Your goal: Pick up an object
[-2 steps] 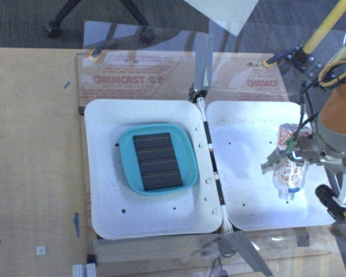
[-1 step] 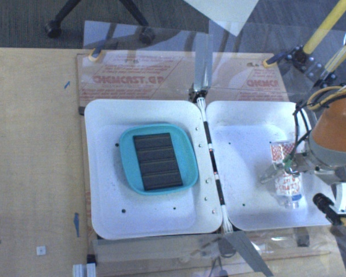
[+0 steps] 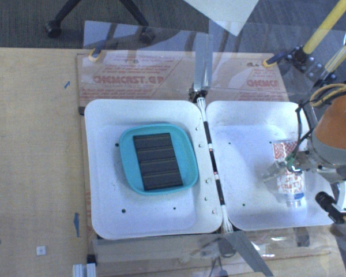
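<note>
A crumpled clear plastic bottle (image 3: pixel 289 186) with a red-and-white label lies in the right bin (image 3: pixel 242 154), toward its right side. A red-and-white patterned piece (image 3: pixel 283 150) shows just above it. My gripper (image 3: pixel 298 164) comes in from the right under the orange band (image 3: pixel 336 126) and sits right over the upper end of the bottle, its tip lost among the clear plastic and cables. In the left bin (image 3: pixel 104 206) a teal dish (image 3: pixel 187 160) holds a dark grey ridged block (image 3: pixel 157 161).
A raised divider (image 3: pixel 212 166) with white clips separates the two bins. Clear plastic sheets with red lettering (image 3: pixel 132 77) stand behind the bins. Yellow-handled equipment (image 3: pixel 328 22) is at the upper right. Bare wooden bench (image 3: pixel 34 154) lies to the left.
</note>
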Robot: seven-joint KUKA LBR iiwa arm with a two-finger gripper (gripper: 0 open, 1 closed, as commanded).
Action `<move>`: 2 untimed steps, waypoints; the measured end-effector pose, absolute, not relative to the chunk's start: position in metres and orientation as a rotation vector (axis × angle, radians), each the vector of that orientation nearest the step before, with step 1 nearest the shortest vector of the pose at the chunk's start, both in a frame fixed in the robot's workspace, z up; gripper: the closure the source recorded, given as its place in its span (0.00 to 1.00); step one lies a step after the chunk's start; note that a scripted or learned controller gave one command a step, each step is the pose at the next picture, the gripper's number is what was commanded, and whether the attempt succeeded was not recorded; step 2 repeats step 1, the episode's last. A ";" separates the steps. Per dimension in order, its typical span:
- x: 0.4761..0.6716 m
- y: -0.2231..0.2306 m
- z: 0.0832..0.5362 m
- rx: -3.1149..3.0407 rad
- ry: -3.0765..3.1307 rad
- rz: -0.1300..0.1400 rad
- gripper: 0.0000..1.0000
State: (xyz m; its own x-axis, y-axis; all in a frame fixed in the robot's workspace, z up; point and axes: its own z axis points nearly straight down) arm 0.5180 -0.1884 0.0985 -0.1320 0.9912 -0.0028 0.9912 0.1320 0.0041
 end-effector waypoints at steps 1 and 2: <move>0.556 -0.125 0.201 2.346 2.089 -0.001 1.00; 0.556 -0.125 0.201 2.346 2.089 -0.001 1.00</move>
